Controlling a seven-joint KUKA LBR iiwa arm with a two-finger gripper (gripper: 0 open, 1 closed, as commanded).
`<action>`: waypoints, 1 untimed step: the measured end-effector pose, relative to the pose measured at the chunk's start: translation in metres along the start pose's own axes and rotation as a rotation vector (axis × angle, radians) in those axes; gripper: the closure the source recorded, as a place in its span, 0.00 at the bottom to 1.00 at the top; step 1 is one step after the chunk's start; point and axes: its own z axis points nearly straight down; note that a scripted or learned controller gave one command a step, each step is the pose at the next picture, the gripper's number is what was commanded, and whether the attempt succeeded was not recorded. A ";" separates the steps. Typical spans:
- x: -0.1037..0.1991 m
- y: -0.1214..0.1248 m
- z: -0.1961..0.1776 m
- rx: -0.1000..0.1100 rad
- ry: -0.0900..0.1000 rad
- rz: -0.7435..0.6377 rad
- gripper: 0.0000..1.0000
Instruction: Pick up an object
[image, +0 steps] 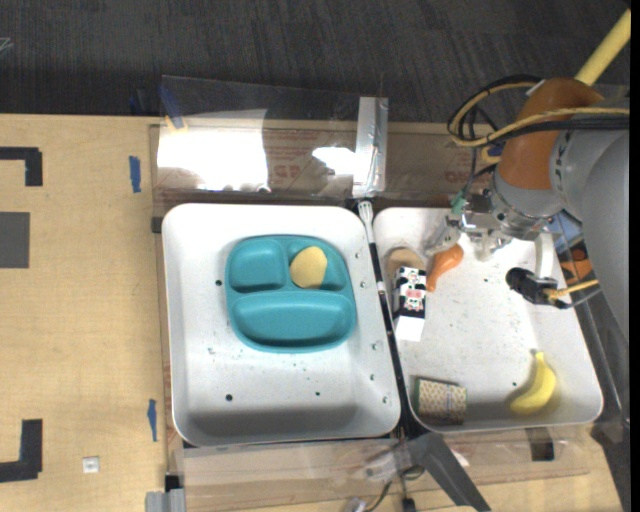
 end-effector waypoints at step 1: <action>0.001 0.001 -0.011 -0.002 -0.001 -0.003 1.00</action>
